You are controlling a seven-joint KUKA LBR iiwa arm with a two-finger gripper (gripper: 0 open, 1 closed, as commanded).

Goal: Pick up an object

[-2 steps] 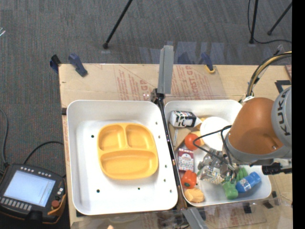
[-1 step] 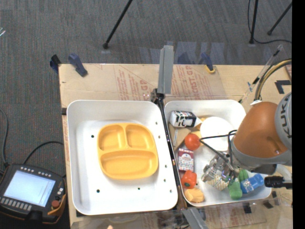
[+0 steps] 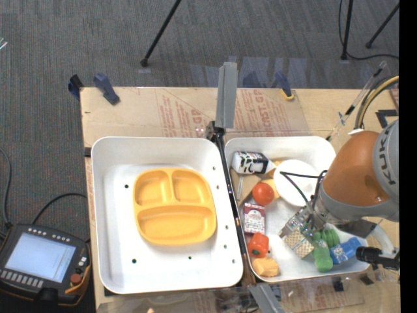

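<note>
My gripper [image 3: 301,235] hangs low in the right bin [image 3: 306,142], below the orange wrist band, over a checkered item and beside a green object [image 3: 323,253] and a blue one [image 3: 345,250]. Further left lie a red tomato [image 3: 263,193], a red carton [image 3: 253,218], an orange-red pepper [image 3: 258,244] and a yellow-orange piece [image 3: 266,267]. A black-and-white bottle [image 3: 250,163] and a white plate [image 3: 296,182] sit toward the back. The arm hides part of the bin's right side.
The left bin [image 3: 111,175] holds a yellow divided plate [image 3: 174,206]. A grey post [image 3: 227,100] stands upright behind the divider between the bins. A teach pendant [image 3: 42,259] lies at the lower left, off the bench.
</note>
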